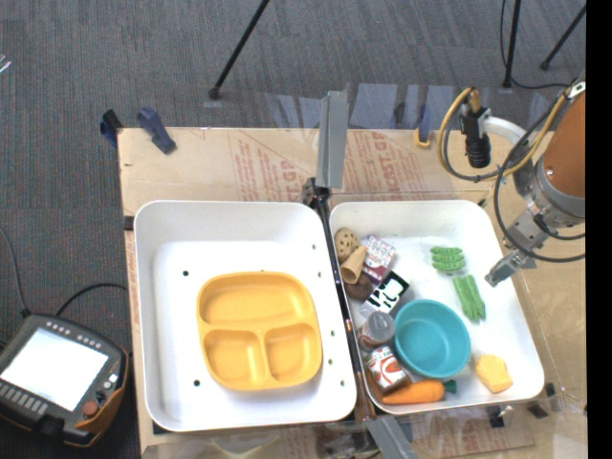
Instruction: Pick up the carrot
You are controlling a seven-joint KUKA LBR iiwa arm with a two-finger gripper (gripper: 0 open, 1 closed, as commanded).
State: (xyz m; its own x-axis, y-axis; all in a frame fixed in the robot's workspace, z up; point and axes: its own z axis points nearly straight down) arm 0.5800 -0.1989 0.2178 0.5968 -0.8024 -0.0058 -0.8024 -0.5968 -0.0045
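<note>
Carrot (413, 393) lying flat along the front wall of the right bin (475, 212), just below the teal bowl (432, 338) and beside a small can (386, 369). Claw (504, 270) poised over the bin's right rim, near the green pea pods (468, 295), well apart from the carrot; finger spread cannot be told. Yellow divided plate (258, 330) in the left bin (158, 228).

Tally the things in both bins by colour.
Yellow: 2, tray, wedge
Green: 2, pea pods
Teal: 1, bowl
Orange: 1, carrot
Brown: 2, cookie, cone
Mixed packets and cans: 4
Total: 12
</note>
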